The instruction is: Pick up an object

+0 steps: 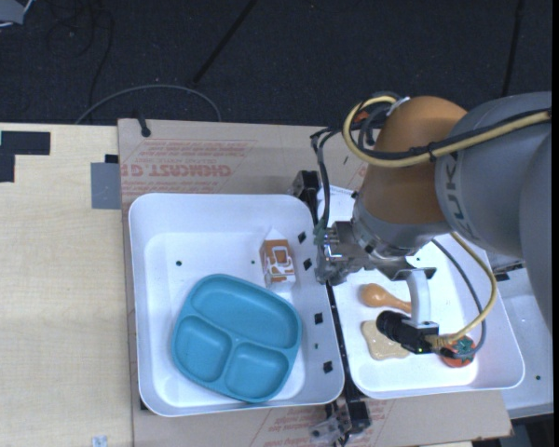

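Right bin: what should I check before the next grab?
1. Things to pick in the right bin: ok, an orange pear-shaped toy and a cream piece lie there.
2. Pincer above a target: not ok, it sits at the divider between bins.
3. Pincer holding something: cannot tell.
4. Full view of the right bin: not ok, the arm covers part.
5. Small box in the left bin clear of the pincer: ok, apart.

Bulky grey arm (503, 175), with an orange band (405, 161) and looped yellow cables (365, 119).
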Robot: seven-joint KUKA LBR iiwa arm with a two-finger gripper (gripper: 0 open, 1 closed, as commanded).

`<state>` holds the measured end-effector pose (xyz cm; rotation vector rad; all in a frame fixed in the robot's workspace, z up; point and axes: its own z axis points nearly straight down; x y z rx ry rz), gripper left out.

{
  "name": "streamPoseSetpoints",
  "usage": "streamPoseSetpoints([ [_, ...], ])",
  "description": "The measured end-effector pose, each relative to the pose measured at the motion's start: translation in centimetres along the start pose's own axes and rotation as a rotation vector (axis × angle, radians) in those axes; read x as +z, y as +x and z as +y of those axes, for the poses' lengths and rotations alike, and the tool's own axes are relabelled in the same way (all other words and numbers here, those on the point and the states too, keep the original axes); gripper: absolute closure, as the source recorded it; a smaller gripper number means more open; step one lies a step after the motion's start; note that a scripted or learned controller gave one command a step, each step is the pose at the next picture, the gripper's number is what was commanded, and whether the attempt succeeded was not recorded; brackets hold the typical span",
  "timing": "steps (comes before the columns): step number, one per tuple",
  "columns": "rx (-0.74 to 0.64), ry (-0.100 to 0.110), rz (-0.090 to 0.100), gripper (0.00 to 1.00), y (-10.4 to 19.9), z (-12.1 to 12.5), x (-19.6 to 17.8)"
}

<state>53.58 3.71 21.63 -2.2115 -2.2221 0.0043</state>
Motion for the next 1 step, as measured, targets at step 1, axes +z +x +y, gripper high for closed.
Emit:
streamPoseSetpoints([
  [1,0.0,-0.001,0.0,1.0,5.44,-0.46,0.38],
])
